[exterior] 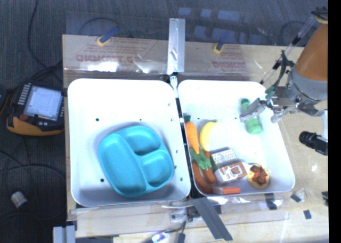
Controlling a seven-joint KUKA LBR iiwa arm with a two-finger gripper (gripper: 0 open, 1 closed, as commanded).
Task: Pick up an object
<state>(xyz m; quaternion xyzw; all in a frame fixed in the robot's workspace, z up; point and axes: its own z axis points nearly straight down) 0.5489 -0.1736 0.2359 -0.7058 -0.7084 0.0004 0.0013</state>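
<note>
Camera view: my hand (254,110) hangs low over the right bin (277,146), on the green object (252,124) near the far wall; I cannot tell its state. I chose it because it sits apart from the carrot (191,136), banana (205,134) and boxes (228,165) crowded at the near-left side.

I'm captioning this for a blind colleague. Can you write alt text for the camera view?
A grey robot arm reaches in from the right, its pincer over a small green object in the right white bin, which also holds a banana, carrots and small boxes. The left bin holds a blue divided tray.
</note>
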